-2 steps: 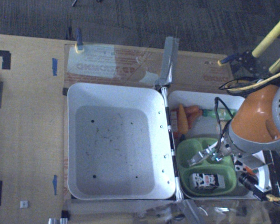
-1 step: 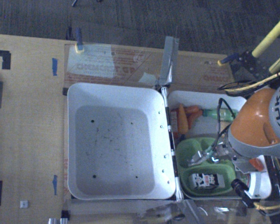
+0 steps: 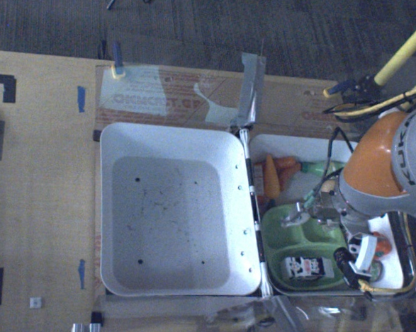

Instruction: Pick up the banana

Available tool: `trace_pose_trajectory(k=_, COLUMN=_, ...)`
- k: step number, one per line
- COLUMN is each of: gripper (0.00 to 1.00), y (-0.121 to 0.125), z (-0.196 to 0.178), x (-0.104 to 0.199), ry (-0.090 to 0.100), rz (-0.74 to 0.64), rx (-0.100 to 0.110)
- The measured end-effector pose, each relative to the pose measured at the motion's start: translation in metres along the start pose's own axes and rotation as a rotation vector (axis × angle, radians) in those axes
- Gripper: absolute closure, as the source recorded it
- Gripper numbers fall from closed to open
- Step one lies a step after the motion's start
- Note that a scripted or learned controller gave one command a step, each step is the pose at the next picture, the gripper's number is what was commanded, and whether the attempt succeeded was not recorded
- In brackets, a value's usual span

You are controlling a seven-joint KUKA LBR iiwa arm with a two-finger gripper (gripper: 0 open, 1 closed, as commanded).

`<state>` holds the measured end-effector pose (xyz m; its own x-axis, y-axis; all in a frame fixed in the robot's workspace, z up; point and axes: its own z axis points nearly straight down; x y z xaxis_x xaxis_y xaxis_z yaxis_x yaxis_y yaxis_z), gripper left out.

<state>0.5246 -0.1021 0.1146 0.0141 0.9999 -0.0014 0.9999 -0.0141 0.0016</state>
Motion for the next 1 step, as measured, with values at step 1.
trace_pose_trajectory(k=1, gripper=0.0, y=0.0329, z=-0.0704, x=0.0418, ry=0.0, rz=-0.378, rx=-0.002)
